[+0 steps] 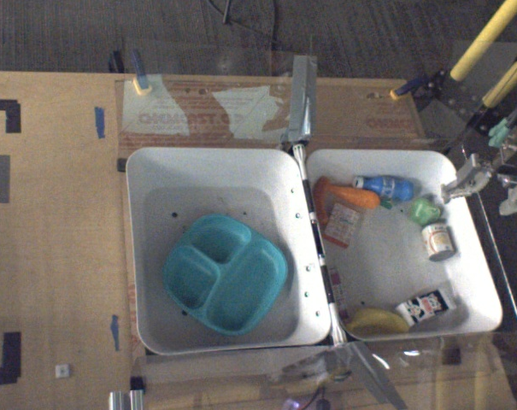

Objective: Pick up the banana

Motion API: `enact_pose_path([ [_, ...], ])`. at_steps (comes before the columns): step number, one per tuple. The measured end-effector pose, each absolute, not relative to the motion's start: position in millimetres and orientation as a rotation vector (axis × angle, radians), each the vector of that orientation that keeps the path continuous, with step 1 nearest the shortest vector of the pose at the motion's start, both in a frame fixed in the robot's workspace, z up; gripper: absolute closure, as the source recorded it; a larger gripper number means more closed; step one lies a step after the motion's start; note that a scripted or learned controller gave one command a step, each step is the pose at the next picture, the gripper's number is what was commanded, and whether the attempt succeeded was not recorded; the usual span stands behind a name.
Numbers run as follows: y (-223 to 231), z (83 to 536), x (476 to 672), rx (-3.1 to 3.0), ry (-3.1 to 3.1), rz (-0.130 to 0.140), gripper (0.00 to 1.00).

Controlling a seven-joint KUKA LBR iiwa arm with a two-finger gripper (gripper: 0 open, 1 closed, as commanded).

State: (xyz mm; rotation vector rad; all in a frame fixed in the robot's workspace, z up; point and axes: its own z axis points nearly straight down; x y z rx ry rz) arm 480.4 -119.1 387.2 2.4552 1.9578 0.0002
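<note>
The banana (378, 320) is yellow and lies flat near the front wall of the right bin (484, 289). A black and white carton (426, 306) sits just to its right. At the right bin's upper right rim, a silvery metal part that looks like my gripper (465, 181) juts in from the right edge. It sits well away from the banana, above the far right corner, with nothing seen in it.
The right bin also holds an orange carrot (350, 197), a blue bottle (386, 186), a green item (426, 209), a small can (438, 241) and a packet (342, 225). A teal divided plate (226, 272) lies in the left bin (155, 186). Yellow poles (489, 31) stand at the upper right.
</note>
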Motion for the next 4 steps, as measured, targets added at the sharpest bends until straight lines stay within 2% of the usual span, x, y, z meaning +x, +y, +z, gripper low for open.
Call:
enact_pose_path([
  [1,30.3,288.3,479.2,2.512,1.890,-0.003,0.00],
  [2,-30.6,183.6,478.7,2.520,1.879,-0.003,0.00],
  [3,-105.6,88.2,481.5,2.448,1.960,0.009,0.00],
  [4,-107.9,98.5,481.8,2.448,1.951,0.009,1.00],
])
